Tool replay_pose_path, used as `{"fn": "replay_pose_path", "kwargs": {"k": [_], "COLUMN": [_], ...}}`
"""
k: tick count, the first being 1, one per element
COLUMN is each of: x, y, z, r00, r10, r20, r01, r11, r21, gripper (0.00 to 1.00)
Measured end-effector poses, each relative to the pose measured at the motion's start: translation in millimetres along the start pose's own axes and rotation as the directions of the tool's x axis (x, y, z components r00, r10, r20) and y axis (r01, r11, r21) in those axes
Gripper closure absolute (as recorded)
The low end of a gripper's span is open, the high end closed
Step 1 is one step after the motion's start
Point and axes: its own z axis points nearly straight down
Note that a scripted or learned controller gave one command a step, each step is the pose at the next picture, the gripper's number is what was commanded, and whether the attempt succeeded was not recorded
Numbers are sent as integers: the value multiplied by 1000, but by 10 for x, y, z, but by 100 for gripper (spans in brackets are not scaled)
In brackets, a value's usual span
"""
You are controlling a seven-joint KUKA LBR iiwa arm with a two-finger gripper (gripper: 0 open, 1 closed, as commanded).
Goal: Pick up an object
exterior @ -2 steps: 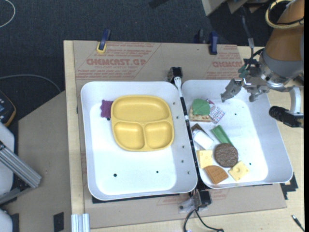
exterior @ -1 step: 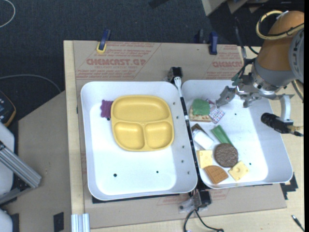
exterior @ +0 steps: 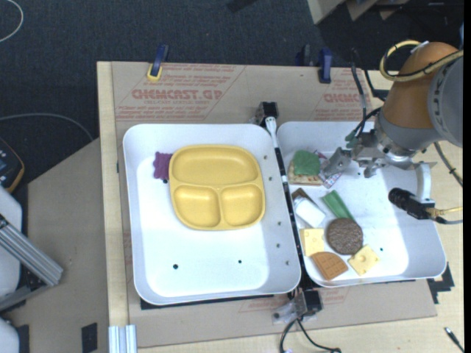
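Observation:
The right white bin (exterior: 412, 256) holds several toy food pieces. A green and tan piece (exterior: 305, 165) lies at its upper left. A white and brown block (exterior: 307, 210), a green stick (exterior: 338, 203), a round brown patty (exterior: 344, 235), a yellow square (exterior: 314, 240), a tan slice (exterior: 328, 264) and a yellow wedge (exterior: 364, 259) lie lower down. My gripper (exterior: 331, 172) reaches in from the right and hangs low just right of the green and tan piece, above the green stick. I see nothing lifted in it.
The left white bin (exterior: 206, 271) carries a yellow divided tray (exterior: 217, 184) with a purple item (exterior: 161, 165) at its left edge. A black divider runs between the bins. The arm's orange band (exterior: 416, 68) and cables stand over the right bin's far corner.

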Motion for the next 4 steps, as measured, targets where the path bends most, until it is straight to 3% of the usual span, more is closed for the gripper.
{"fn": "replay_pose_path", "kwargs": {"k": [1,2,4], "x": [7,13,5], "y": [23,54,111], "z": [222,77,-1112], "r00": [1000,1000,1000], "r10": [-1,-2,-2], "r20": [-1,0,4], "r01": [1,2,2], "r11": [1000,1000,1000], "r21": [-7,-19,-14], "gripper": [0,100,100]}}
